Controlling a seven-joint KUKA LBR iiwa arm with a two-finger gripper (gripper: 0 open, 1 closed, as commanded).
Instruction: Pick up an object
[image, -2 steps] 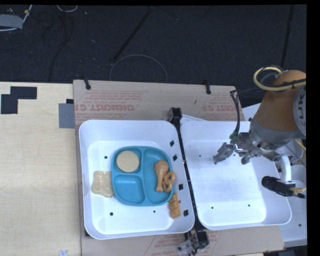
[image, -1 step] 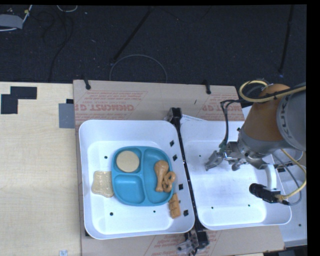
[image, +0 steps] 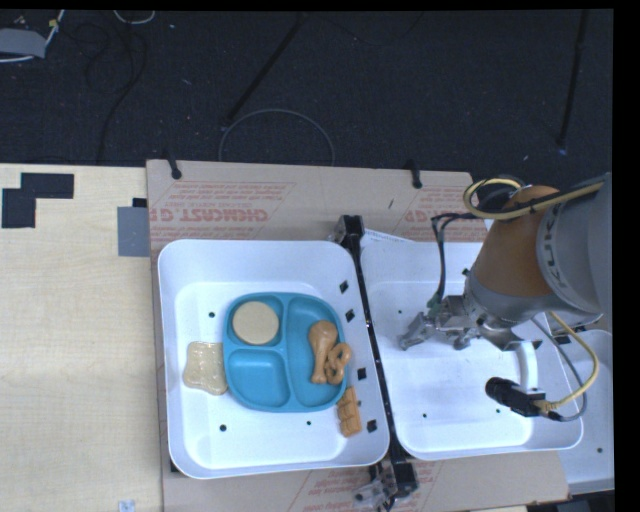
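In the left bin (image: 190, 270) lies a blue divided plate (image: 262, 382). A round beige biscuit (image: 254, 322) sits in its upper-left compartment, and a brown pretzel-like piece (image: 328, 352) lies in its right compartment. A pale tan toast-shaped piece (image: 205, 367) rests on the bin floor against the plate's left edge. A small orange-brown piece (image: 349, 412) lies by the plate's lower-right corner. My gripper (image: 418, 335) hangs over the right bin (image: 450, 420), near its left side, well apart from all of these objects.
A black divider (image: 368, 340) runs between the two bins. The arm's orange-banded wrist (image: 510, 250) and looping yellow cable (image: 580, 385) cover the right bin's right half, with a black connector (image: 512, 396) low over its floor. Cardboard (image: 250, 205) lies behind the bins.
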